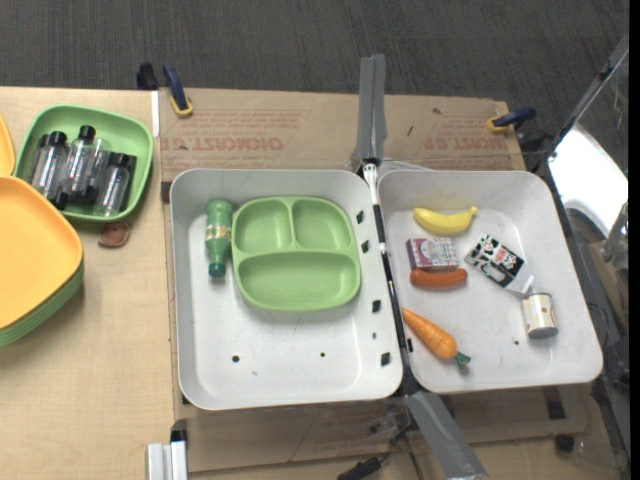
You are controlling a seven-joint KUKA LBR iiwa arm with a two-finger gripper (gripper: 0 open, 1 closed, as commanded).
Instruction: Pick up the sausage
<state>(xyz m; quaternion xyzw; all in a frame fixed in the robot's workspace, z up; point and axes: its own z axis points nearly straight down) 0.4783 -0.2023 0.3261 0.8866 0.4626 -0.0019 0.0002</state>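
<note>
Sausage (pixel 438 278): lies flat in the right bin (pixel 572 230), left of the bin's middle, long axis running left to right. Touches the near edge of a small purple and white carton (pixel 433 254) just beyond it. Sits apart from a banana (pixel 445 218) farther back, and from a black and white packet (pixel 495 258) to the right. Has a carrot (pixel 432 334) nearer, angled with its green end toward the near right and its tip close to the bin's left wall. Leaves a small pale cylinder (pixel 540 316) well off to the near right, tipped on its side. Left bin (pixel 200 368): holds a green divided plate (pixel 296 251) toward the far side, with a green bottle (pixel 218 236) lying just beside the plate's left rim. On the counter (pixel 90 388) to the far left: a green tray (pixel 85 163) with dark-capped vials, and a stack of orange plates (pixel 35 258) nearer. Beyond the right bin, at the right edge: a white rounded shape (pixel 590 178), cut off, hard to identify.
</note>
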